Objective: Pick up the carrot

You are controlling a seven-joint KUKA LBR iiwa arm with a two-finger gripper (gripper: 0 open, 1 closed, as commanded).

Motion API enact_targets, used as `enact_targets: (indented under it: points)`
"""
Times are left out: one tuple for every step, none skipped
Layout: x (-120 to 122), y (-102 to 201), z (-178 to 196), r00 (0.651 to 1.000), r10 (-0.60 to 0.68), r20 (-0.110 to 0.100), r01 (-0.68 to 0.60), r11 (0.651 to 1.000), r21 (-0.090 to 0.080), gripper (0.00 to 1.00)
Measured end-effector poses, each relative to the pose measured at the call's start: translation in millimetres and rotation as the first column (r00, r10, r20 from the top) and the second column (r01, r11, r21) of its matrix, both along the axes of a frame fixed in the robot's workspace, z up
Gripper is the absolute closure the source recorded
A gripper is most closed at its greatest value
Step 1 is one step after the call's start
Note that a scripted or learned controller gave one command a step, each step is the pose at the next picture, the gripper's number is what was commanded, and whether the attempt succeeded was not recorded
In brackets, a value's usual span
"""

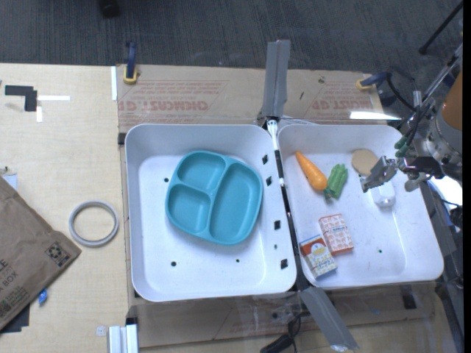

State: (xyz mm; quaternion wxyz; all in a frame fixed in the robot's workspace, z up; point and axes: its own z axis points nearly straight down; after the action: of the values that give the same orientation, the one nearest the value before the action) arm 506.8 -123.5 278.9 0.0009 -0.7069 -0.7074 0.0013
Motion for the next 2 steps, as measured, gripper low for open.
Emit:
enact_targets:
  points:
    - [36, 11, -186, 0.997, 0.076, 0.003, -0.076, 0.997, 0.000, 0.00]
    - [107, 2, -187, 0.970, 0.241, 0.003, -0.241, 0.970, 0.000, 0.00]
